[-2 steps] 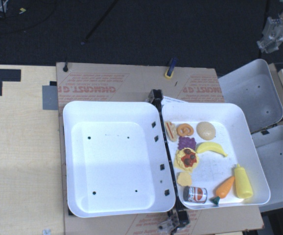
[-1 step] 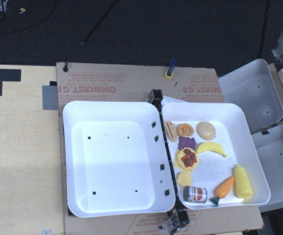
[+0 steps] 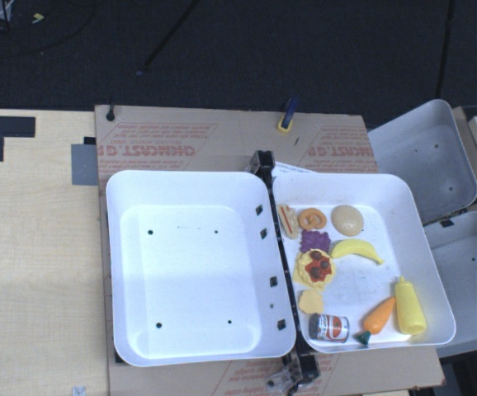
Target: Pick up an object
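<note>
Small plastic toy foods — a yellow banana [image 3: 357,250], an orange carrot [image 3: 379,315], a yellow mustard bottle [image 3: 408,305] — lie in the right-hand shallow white bin [image 3: 424,238], lower right of frame.

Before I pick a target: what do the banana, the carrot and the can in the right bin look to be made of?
Banana: likely moulded plastic, smooth, uniformly yellow. Carrot: probably the same plastic, flat orange with a green tip. Can: rigid toy, pale ends and a red label; metal or plastic, I cannot tell.
</note>
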`<move>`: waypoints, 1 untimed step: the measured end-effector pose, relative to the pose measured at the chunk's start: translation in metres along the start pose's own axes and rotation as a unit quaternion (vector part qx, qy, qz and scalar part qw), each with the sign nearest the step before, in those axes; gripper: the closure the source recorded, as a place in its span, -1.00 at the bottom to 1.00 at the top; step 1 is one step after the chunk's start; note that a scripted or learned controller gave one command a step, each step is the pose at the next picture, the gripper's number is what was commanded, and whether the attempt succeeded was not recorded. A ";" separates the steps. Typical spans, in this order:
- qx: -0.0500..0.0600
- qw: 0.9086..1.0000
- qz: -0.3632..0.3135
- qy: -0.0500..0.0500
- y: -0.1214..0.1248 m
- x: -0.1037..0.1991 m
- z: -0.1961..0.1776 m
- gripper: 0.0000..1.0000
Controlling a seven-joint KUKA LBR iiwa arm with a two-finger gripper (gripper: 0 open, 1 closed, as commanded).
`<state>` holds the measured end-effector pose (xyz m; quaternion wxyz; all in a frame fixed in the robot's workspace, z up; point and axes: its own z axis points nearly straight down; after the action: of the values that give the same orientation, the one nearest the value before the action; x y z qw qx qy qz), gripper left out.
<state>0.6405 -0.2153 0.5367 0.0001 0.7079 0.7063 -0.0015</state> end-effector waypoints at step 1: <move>0.006 1.000 -0.005 0.004 0.004 0.082 0.099 1.00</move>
<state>0.6441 -0.1336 0.4373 -0.0064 0.7046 0.7095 -0.0027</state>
